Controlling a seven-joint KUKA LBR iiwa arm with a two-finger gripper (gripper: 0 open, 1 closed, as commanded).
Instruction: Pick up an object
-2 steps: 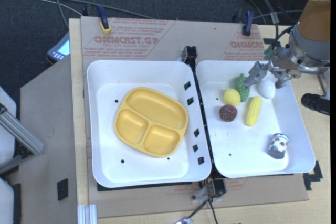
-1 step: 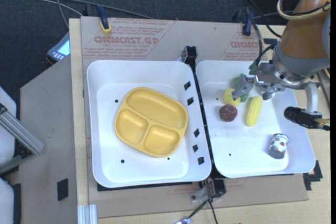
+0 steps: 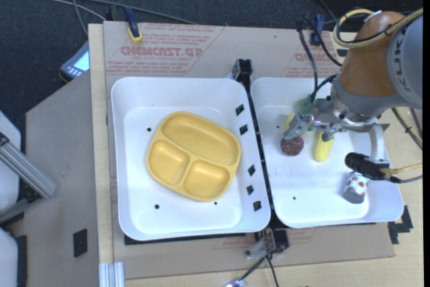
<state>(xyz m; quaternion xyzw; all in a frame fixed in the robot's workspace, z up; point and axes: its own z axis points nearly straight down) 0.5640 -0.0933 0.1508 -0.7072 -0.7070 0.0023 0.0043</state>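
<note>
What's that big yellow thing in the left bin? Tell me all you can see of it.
The yellow tray is a rounded plate of what looks like smooth plastic, with a raised rim. Ridges split it into three compartments: one long one along its far side and two smaller ones nearer the camera, all of them bare. It lies flat and face up, turned at a slant, near the middle of the left bin. It rests on the bin's white floor and touches nothing else.
</note>
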